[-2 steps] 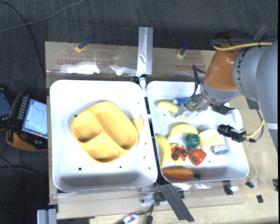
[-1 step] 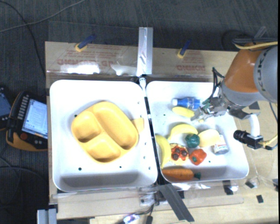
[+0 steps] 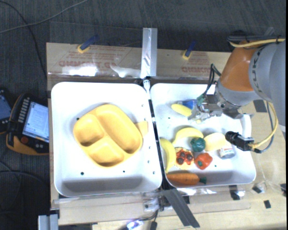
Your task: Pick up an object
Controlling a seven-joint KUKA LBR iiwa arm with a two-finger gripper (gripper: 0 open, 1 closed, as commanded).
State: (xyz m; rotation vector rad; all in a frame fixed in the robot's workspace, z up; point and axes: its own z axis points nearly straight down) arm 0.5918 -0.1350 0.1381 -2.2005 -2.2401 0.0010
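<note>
The right bin [image 3: 240, 169] holds several toy foods. A small yellow piece [image 3: 181, 109] and a blue item [image 3: 187, 103] lie at its far left. Nearer the front are a yellow banana [image 3: 166, 152], a teal ball [image 3: 198, 144], a pale yellow wedge [image 3: 215, 140], a cluster of red tomatoes [image 3: 184, 156], a red pepper [image 3: 203, 161], an orange carrot [image 3: 183, 178] and a small can [image 3: 226, 152]. My gripper [image 3: 198, 113] hangs over the far part of this bin, just right of the small yellow piece and the blue item. Nothing shows in its grasp.
The left bin [image 3: 67, 176] carries a yellow divided plate [image 3: 108, 134]. A thin wall [image 3: 153, 128] separates the two bins. A black cable with a yellow hose [image 3: 259, 145] loops off the arm over the right bin's right rim. A handheld pendant [image 3: 29, 123] lies on the floor at left.
</note>
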